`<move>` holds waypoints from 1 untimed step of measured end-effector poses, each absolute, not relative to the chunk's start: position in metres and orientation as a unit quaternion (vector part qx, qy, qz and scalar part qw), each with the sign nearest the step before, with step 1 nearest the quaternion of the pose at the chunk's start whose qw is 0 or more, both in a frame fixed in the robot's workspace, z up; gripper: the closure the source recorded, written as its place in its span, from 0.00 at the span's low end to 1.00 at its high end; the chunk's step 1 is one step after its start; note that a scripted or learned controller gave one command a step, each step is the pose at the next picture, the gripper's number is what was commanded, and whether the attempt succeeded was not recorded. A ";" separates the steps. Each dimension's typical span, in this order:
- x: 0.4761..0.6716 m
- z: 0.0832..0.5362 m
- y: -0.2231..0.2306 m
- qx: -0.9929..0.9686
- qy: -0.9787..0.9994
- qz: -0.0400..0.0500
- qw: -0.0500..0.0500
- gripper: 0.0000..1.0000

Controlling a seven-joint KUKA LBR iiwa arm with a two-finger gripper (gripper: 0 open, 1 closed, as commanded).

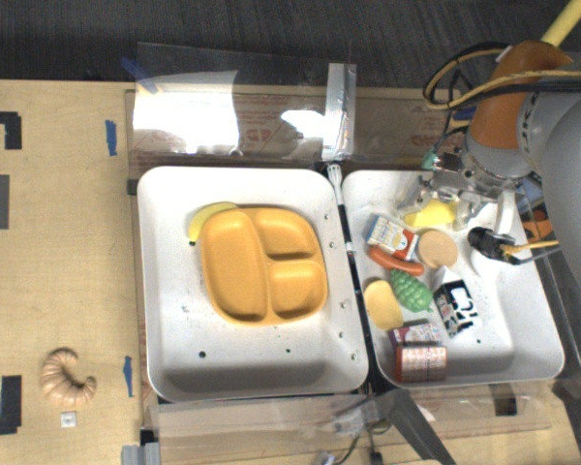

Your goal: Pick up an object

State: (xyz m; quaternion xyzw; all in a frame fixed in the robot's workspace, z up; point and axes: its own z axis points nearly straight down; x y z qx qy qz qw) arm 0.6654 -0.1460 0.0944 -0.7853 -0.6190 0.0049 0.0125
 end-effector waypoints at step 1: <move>0.663 0.103 -0.146 -0.785 -0.619 0.009 0.015 1.00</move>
